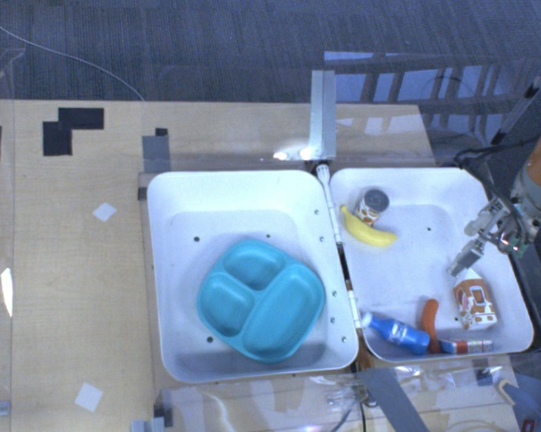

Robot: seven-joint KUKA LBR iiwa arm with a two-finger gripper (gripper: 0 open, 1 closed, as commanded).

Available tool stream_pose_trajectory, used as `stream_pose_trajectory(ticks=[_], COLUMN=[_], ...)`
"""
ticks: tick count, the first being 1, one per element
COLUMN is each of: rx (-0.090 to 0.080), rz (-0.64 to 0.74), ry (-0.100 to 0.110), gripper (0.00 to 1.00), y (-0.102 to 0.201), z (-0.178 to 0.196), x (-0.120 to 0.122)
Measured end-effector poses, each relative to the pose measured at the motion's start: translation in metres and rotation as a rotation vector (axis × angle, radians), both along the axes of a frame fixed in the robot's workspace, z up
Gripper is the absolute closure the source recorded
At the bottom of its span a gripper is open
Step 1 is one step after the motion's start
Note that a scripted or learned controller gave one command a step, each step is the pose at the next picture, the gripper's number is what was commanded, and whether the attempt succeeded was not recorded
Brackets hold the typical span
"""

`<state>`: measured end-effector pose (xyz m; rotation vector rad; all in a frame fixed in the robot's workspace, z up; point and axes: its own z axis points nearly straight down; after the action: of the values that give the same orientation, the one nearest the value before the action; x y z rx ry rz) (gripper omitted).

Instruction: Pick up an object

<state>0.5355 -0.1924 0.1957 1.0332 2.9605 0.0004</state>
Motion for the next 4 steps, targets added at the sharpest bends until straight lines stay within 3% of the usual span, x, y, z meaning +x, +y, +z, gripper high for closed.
stream_pose_trajectory(ticks=[1,2,3,4], rx=[-0.002,-0.001,0.002,0.001], rz=[-0.068,-0.346,-0.246,-0.178], ry=[-0.009,-0.011,-0.002,-0.004], gripper=[0.0,0.0,0.0,0.0], y=[-0.015,0.033,0.065,0.098], z=[-0.106,-0.106,-0.085,-0.107], x=[-0.041,-0.044,0.033,0.121])
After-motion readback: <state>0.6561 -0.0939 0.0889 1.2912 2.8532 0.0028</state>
